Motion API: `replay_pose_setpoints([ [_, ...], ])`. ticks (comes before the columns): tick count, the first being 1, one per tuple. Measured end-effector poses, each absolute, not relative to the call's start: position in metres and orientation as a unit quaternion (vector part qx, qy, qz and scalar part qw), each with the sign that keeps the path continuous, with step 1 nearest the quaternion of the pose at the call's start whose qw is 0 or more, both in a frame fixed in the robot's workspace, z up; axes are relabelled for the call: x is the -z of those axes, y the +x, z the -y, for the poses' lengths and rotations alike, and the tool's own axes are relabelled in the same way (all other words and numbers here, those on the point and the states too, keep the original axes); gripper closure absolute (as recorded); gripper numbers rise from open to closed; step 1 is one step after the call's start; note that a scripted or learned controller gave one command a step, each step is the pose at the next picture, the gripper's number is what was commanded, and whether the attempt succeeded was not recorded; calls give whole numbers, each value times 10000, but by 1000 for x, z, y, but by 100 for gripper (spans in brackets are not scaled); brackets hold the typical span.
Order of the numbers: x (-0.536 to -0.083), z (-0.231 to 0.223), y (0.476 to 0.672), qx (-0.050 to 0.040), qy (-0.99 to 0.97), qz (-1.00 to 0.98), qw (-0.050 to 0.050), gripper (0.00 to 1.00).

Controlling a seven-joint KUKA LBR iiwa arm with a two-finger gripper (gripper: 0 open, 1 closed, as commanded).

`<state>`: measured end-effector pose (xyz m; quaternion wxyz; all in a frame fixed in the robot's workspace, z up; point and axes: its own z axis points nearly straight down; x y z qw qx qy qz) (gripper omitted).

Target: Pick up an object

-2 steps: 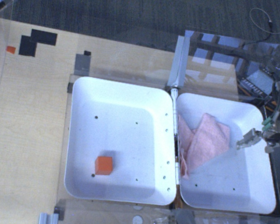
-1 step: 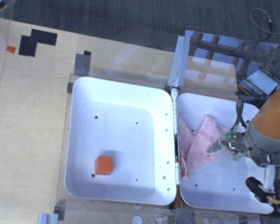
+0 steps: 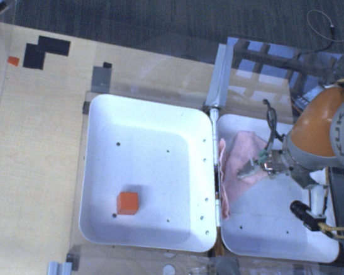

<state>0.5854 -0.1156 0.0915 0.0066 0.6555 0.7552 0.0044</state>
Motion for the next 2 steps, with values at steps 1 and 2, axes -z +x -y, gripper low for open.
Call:
replay_pose_setpoints([
  [1, -91, 92, 621, -37, 5900, -8074, 67, 0],
  [2, -108, 144, 667, -29, 6258, -7800, 52, 0],
])
